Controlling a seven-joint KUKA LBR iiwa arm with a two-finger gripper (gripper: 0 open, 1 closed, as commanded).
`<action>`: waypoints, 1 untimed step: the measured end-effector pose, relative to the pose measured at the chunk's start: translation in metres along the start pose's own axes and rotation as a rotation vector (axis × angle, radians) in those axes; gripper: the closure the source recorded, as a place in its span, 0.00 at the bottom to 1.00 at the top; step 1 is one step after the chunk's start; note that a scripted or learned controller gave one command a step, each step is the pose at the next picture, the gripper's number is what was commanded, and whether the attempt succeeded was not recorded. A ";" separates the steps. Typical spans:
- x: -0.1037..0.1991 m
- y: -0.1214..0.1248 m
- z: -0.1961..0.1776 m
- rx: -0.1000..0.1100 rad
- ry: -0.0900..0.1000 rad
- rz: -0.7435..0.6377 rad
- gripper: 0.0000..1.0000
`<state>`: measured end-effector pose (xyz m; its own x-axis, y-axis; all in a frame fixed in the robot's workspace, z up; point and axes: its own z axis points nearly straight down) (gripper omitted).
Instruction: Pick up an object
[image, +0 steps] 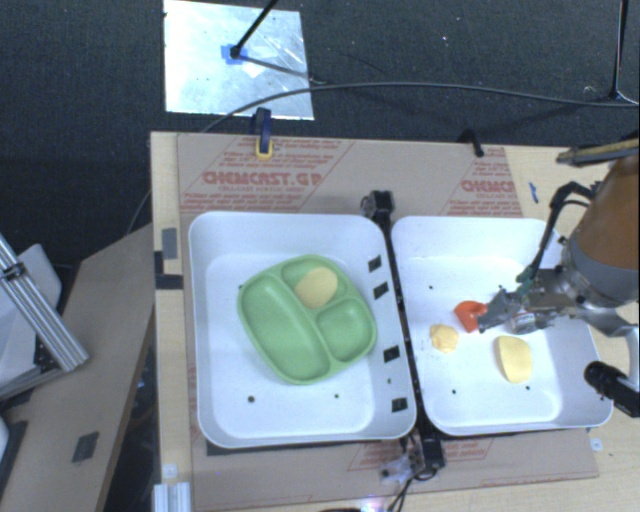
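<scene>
- 2 shallow white bins sit side by side on the desk: the left bin (215, 330) and the right bin (440, 245), their inner walls meeting along a row of black clips.
- 1 green tray (285, 335) with 3 compartments lies in the middle of the left bin, turned at a slant.
- 1 pale yellow piece (317, 287) rests in the tray's compartment nearest the desk's far edge.
- The right bin holds 3 loose things: 1 red-orange object (467, 315), 1 small yellow lump (444, 338) just beside it toward the desk's near edge, and 1 larger yellow piece (515, 358) nearer the bin's right wall.
- 1 arm enters from the desk's right edge, and its claw (492, 315) hangs low over the middle of the right bin.
- The claw tips sit right at the red-orange object; whether they touch it, and whether the claw is wide or narrow, I cannot tell.
</scene>
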<state>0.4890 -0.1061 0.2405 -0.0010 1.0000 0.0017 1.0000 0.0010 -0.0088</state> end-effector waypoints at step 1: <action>0.000 0.002 -0.005 -0.010 -0.002 -0.002 0.00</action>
<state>0.4912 -0.1060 0.2451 -0.0033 1.0000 0.0002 1.0000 0.0033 0.0016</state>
